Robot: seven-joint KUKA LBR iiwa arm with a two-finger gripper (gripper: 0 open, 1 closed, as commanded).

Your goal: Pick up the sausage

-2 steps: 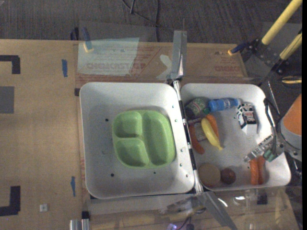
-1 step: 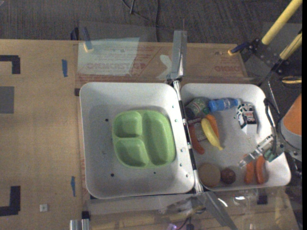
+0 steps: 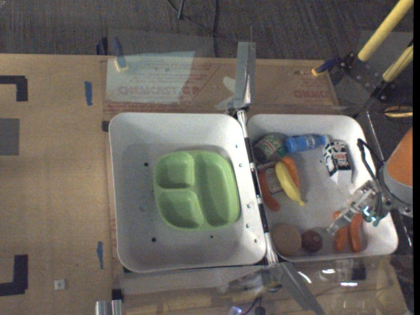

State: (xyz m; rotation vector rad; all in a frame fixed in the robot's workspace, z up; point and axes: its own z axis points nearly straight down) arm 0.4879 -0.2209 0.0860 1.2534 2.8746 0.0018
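A reddish-brown sausage (image 3: pixel 268 193) lies along the left wall of the right bin (image 3: pixel 378 176), beside a banana (image 3: pixel 289 184). Two more orange-red sausage-like pieces (image 3: pixel 356 233) lie at that bin's front right corner. My gripper (image 3: pixel 349 218) reaches in from the right and hangs low over those two pieces, its metal tip just above or touching them. Whether anything sits between its fingers is hidden. It is far from the sausage by the left wall.
The right bin also holds a blue bottle (image 3: pixel 304 142), a dark can (image 3: pixel 268 147), a carrot (image 3: pixel 291 169), a small milk carton (image 3: pixel 338 158), a brown round item (image 3: pixel 286 239) and a dark plum (image 3: pixel 312 241). A green divided plate (image 3: pixel 197 189) sits in the left bin (image 3: pixel 131 176).
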